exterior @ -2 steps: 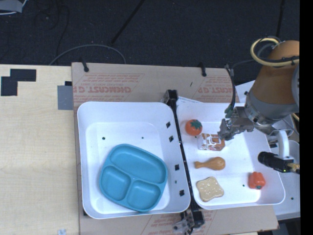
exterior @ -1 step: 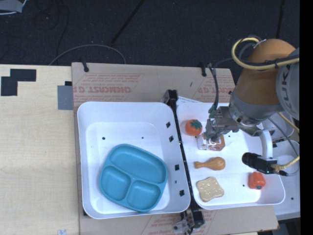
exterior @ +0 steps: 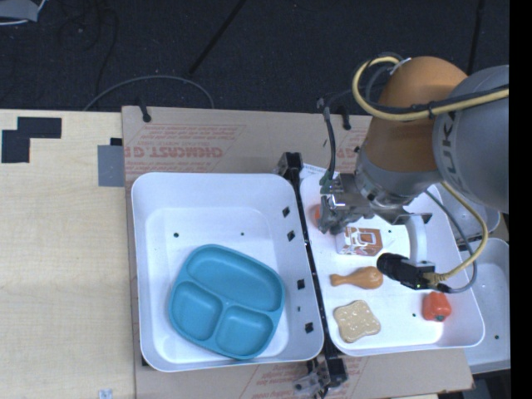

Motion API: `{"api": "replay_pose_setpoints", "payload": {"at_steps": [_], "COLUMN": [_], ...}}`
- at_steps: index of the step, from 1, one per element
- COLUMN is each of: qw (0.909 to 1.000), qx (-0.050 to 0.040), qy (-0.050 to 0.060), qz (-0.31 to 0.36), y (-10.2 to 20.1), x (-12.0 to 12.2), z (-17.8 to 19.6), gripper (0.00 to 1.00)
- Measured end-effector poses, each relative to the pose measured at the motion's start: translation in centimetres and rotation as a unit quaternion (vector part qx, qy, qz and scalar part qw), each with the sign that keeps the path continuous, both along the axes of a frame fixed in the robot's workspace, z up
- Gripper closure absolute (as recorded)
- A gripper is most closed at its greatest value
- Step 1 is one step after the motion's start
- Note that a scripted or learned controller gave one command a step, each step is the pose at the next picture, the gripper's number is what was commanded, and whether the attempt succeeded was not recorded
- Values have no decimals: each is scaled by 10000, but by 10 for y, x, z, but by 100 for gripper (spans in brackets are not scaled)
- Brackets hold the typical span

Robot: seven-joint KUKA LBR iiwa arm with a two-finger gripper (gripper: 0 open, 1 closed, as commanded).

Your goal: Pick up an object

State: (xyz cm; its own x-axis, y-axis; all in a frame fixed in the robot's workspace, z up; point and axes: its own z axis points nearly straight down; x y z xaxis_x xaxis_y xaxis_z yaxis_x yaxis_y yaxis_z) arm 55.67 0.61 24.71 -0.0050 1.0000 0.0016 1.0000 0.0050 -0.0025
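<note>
One toast slice (exterior: 356, 321) at the front of the right bin (exterior: 467, 327), one blue three-compartment plate (exterior: 226, 302) in the left bin (exterior: 208, 181), one red round item (exterior: 435, 306), one drumstick (exterior: 359, 278), one printed carton (exterior: 362, 241) behind them, gripper (exterior: 334, 214) just beyond the carton, open-or-closed state not discernible.

The left bin (exterior: 145, 223) and the right bin (exterior: 399, 327) look like smooth white plastic with a soft shine. The blue plate (exterior: 226, 302) in the left bin is smooth plastic too, but duller. In the right bin, the toy chicken leg (exterior: 359, 279) and the red toy (exterior: 435, 306) look like shiny plastic, and the toy toast (exterior: 357, 321) looks bumpy. The sheet (exterior: 208, 144) under the bins is dull brown cardboard. The bench (exterior: 58, 264) is pale wood. The gripper (exterior: 332, 210) looks like shiny metal
</note>
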Motion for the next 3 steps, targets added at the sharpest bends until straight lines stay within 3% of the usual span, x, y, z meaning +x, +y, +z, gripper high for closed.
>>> {"api": "replay_pose_setpoints", "payload": {"at_steps": [2, 3], "qw": [10000, 10000], "qx": [-11, -12], "qy": [10, 10], "qz": [-13, -14], "y": [105, 104], "x": [6, 6], "z": [-11, -10], "gripper": [100, 0]}}
